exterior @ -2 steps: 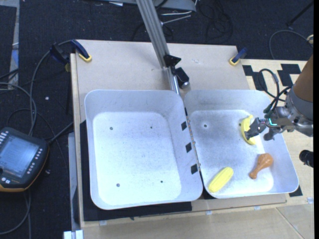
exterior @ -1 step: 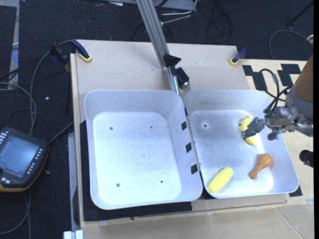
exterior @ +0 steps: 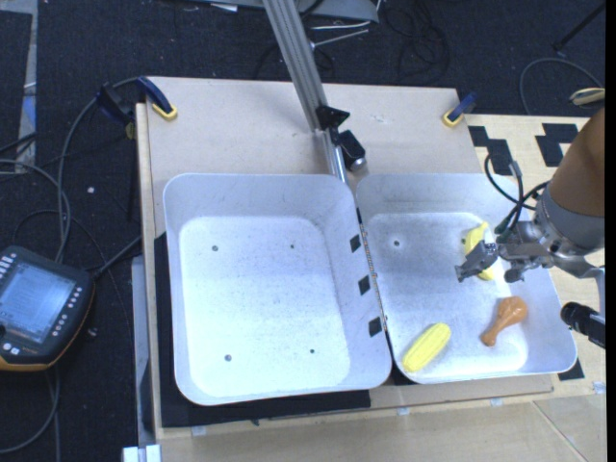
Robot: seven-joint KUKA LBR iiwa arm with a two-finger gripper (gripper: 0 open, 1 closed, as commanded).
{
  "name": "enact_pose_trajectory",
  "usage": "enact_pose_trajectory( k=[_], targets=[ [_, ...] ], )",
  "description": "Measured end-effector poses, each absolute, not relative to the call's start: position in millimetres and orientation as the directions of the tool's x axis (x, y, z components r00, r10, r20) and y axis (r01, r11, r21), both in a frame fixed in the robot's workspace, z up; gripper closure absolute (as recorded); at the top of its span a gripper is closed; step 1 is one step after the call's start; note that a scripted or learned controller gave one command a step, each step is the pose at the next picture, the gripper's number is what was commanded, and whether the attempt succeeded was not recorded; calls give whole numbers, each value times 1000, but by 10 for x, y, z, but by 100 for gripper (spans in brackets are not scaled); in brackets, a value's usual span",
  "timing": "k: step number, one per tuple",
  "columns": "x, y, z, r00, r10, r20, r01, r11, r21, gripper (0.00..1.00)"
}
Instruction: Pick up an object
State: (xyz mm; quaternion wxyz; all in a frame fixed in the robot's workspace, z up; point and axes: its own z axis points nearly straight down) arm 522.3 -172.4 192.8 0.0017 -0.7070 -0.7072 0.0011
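the fingers [exterior: 478,261] partly hide a small yellow object [exterior: 474,239]; arm [exterior: 582,195] cut off rightward.

Pale tan wooden benchtop [exterior: 260,128] stands on dark carpeted floor [exterior: 77,56]. Yellow-and-blue clamps grip the benchtop's far left corner [exterior: 154,99] and far right corner [exterior: 459,109]. A slanted grey aluminium rail [exterior: 298,51] rises from the benchtop's far middle. Black cables [exterior: 48,162] trail over the floor left of the benchtop. A grey handheld control pendant with lit screen [exterior: 38,301] lies further left.
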Motion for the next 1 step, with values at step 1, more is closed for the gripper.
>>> enact_pose_trajectory(
  k=[1],
  targets=[
    [5127, -1692, 1352, 0, 1000, 1, 1000, 0, -5, 0]
  ],
)
